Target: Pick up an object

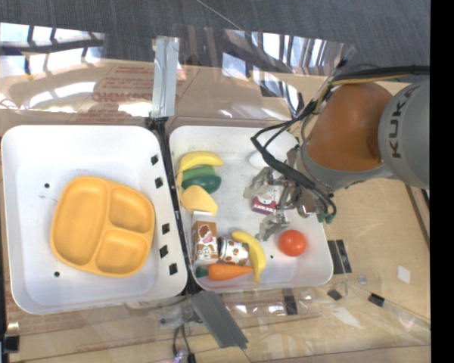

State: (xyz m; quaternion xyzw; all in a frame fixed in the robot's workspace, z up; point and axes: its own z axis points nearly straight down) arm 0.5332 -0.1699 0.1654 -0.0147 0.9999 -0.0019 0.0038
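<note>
The gripper [271,203] hangs low in the right bin [234,138], fingers spread around a small maroon-and-white packet [266,200]; whether they pinch it I cannot tell. A tomato [292,243] sits just beside it, bananas [250,252] and carrot [228,272] nearby, yellow tray [102,224] well apart.

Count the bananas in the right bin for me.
2. One banana lies at the bin's far left corner, above the green piece. The other banana lies near the front edge, beside the carrot. The arm may hide more.
</note>
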